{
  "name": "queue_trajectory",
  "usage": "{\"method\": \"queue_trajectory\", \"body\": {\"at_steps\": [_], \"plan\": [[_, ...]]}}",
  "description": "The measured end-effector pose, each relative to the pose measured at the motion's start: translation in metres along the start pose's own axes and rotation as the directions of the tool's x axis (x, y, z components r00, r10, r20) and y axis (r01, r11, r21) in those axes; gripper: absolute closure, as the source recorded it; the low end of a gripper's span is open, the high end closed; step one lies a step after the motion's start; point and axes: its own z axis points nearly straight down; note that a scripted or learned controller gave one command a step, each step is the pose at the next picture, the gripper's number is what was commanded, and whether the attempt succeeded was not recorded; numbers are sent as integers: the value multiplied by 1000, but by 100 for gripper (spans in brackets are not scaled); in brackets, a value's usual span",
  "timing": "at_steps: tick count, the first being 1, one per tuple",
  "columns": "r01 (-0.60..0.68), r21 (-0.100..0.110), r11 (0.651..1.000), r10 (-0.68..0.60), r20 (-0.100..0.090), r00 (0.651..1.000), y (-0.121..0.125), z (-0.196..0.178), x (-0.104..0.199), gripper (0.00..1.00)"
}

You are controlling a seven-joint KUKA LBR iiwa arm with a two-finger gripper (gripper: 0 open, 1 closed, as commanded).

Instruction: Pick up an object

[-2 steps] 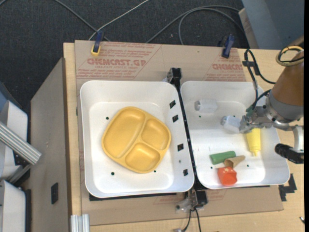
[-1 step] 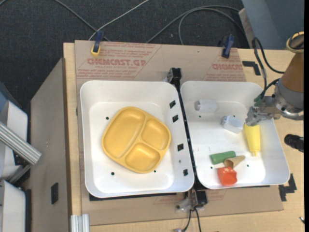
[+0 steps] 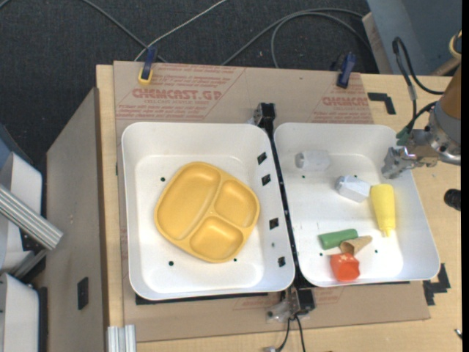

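Five objects: in the right bin [image 3: 308, 141], right half of the frame, a yellow bottle [image 3: 383, 208], a grey block [image 3: 352, 189], a translucent cup [image 3: 312, 160], a green piece [image 3: 338, 237] and a red piece [image 3: 346, 267].
Gripper [image 3: 396, 161]: at the bin's upper right rim, just above the yellow bottle, nothing between its parts; whether spread or closed, cannot tell.
Arm [image 3: 448, 127]: enters from the right edge.
Left bin [image 3: 139, 196]: holds a yellow divided plate [image 3: 207, 211].
Surroundings: brown board [image 3: 183, 94] under both bins, dark carpet [image 3: 73, 35] above.
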Motion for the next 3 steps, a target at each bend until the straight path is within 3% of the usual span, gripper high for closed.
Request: {"method": "queue_trajectory", "body": {"at_steps": [1,3], "plan": [[0,-1,1000,0,0,1000,1,-54,0,100],[4,6,1000,-4,-3,1000,18,-57,96,100]]}}
